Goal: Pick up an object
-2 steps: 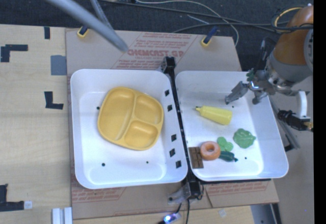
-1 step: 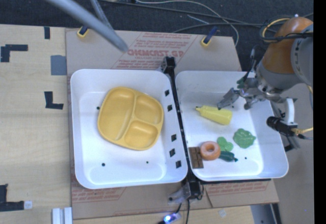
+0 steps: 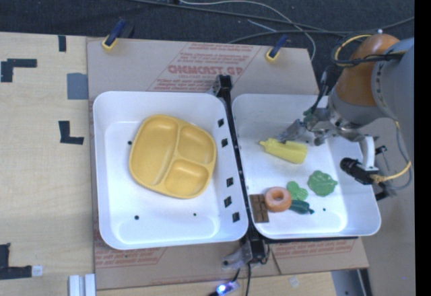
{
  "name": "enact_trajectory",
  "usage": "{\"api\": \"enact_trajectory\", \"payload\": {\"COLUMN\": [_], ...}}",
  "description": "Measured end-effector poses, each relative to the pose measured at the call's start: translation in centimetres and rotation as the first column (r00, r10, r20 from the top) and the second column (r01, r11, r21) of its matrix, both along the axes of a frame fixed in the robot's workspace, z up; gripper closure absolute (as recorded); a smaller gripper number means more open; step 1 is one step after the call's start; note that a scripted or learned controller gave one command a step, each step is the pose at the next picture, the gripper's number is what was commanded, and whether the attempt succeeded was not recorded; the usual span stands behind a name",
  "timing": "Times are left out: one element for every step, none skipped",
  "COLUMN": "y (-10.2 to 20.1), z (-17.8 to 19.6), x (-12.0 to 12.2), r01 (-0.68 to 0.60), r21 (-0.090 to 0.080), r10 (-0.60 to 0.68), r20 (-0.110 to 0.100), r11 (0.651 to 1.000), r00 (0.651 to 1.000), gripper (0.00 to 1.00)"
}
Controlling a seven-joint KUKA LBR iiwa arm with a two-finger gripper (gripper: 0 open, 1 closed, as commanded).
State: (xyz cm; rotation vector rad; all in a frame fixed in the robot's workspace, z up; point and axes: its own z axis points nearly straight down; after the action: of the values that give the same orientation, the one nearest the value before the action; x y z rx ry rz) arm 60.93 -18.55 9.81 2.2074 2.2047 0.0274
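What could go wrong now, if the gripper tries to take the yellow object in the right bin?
1. The gripper sits at the end of the yellow corn-shaped toy, not over its middle; a grasp there may slip or push it aside.
2. The toy lies close to the upper wall of the right bin, so the fingers might knock against it.
3. The green toy and the orange ring lie near; a sweep could disturb them.

Grey arm (image 3: 387, 83) is reaching in from the right, orange band (image 3: 357, 72) showing above the wrist. Wrist is angling down and leftward, gripper (image 3: 300, 130) is hanging low, pointing left; finger state unclear.
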Motion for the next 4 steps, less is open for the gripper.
{"api": "enact_trajectory", "payload": {"y": [0.1,-0.1,-0.4,-0.4], "z": [0.9,5.1,11.3,11.8], "x": [-0.2,-0.1,-0.6,-0.6], "r01": [-0.005,-0.002,-0.003,-0.002], "r21": [-0.001,0.003,0.001,0.003], "r10": [0.005,0.003,0.003,0.002], "r20": [-0.007,-0.027,-0.024,-0.027], "r11": [1.000,1.000,1.000,1.000], "r00": [1.000,1.000,1.000,1.000], "gripper": [1.00,1.00,1.00,1.00]}}
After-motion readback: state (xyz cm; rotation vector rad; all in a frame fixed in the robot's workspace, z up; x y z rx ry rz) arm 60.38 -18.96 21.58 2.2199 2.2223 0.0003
